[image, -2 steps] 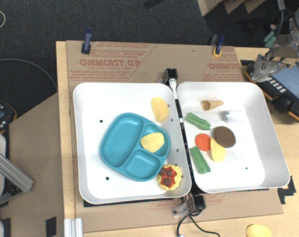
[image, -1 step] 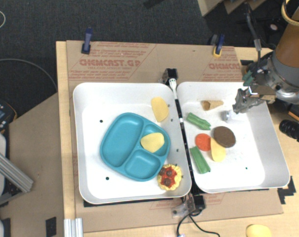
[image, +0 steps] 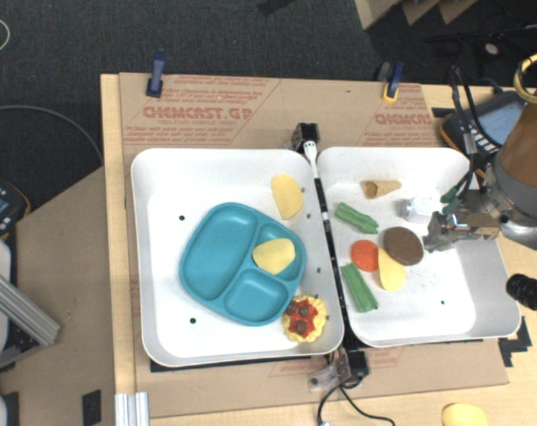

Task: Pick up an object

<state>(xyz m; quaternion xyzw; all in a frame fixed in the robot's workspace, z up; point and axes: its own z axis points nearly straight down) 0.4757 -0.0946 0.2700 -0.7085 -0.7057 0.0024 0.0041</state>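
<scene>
Hovering over the right bin [image: 481, 313], the gripper [image: 435, 235] is sitting beside the brown cookie [image: 402, 245] — claw state unclear. Cookie is lying slanted — up-left to down-right.

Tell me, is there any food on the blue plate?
Yes, one piece. A pale yellow food item lies in the right compartment of the blue plate. Its other compartments show bare blue.

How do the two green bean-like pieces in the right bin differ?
The upper green bean-shaped toy lies slanted near the bin's left wall, apart from other items. The lower green bean-shaped toy lies steeper, beside the yellow oval piece, and looks a darker green. Both are elongated and lie flat.
</scene>
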